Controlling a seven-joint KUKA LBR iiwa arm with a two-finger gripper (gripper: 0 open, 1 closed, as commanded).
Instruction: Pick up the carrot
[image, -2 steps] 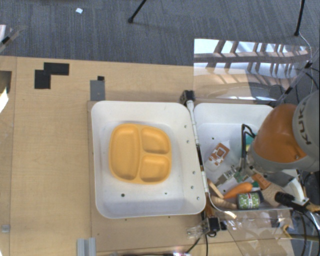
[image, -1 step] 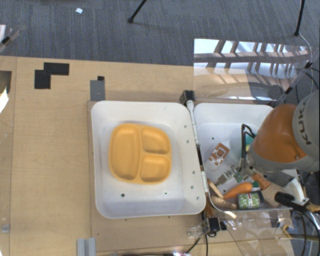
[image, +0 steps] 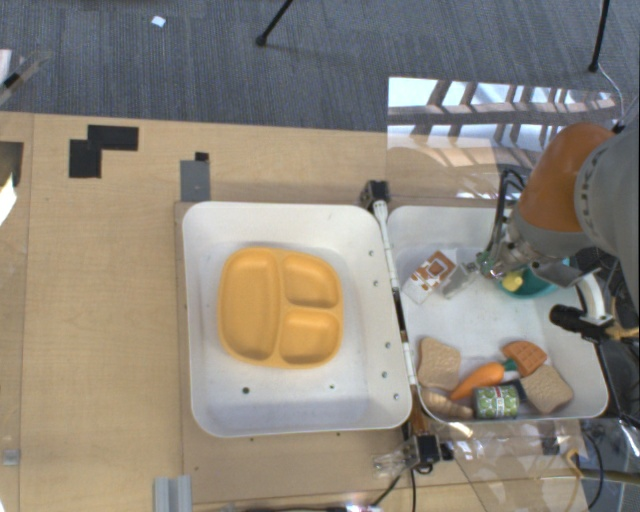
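Jaws-wise I honestly can't tell how the gripper (image: 492, 264) stands, since the wrist and the orange band block most of it from up here, and nothing is visibly pinched in it. It's parked near the back of the right bin (image: 480, 325), just beside a small printed packet (image: 434, 271), with something teal and yellow (image: 520, 283) tucked under the wrist. The carrot (image: 480, 377) is toward the bin's front edge, so from the gripper it lies nearer the camera and a touch toward the arm's side. Its long axis runs on a slant, fat end up toward a brown leaf-shaped piece (image: 526, 354), tip pointing down at the tan bread slice (image: 438, 362). A green can (image: 497, 401) sits right against its front side and another bread slice (image: 548, 388) is close by, so I'd guess the fingers need to close across that slant without clipping the can.
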